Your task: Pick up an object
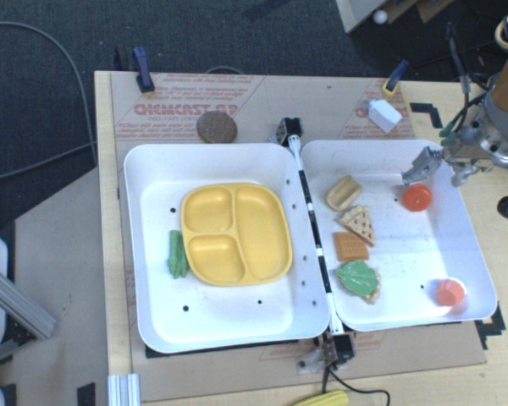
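My pincer (440,169) hangs over the far right part of the right bin (474,244), and I cannot tell its state. The red tomato (417,197) lies just beside it. The left bin (144,227) holds 1 yellow plate (235,232).

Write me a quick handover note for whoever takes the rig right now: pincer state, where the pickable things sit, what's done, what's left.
Pincer: over the right bin's far right corner, beside the red ball; nothing visibly between its fingers, and open or shut can't be read.
Right bin: red ball at the back, bread roll, waffle wedge, orange cracker, green leafy piece near the divider, pink ball in the near right corner.
Left bin: yellow divided plate with a green pod lying beside it.
Done: no pick yet.
Left: grasp and lift one object; the red ball looks closest.
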`<state>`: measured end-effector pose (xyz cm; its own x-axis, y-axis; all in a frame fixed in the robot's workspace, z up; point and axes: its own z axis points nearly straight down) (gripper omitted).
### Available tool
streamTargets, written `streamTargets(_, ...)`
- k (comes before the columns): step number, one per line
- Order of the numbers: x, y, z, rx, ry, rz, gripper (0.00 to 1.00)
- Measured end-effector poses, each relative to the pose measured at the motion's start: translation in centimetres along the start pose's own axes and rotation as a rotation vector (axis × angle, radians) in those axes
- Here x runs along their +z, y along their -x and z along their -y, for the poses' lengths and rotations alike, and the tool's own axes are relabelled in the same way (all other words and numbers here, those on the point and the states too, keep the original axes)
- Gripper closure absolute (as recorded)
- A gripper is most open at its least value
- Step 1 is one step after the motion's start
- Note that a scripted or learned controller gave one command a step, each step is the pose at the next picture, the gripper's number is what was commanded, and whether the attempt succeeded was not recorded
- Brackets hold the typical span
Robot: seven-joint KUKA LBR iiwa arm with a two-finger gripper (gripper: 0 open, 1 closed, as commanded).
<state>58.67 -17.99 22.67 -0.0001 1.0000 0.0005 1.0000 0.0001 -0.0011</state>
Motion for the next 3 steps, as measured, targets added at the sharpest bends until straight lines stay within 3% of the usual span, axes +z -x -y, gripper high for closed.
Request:
streamTargets(1, 14.2, 3.3, -1.7, -0.002, 0.002, -0.001, 0.0)
streamTargets(2, 14.1, -0.3, -6.8, -0.001, 0.004, 0.001, 0.0)
streamTargets(3, 14.2, -0.5, -4.6, 0.0, 0.0, 0.001, 0.0)
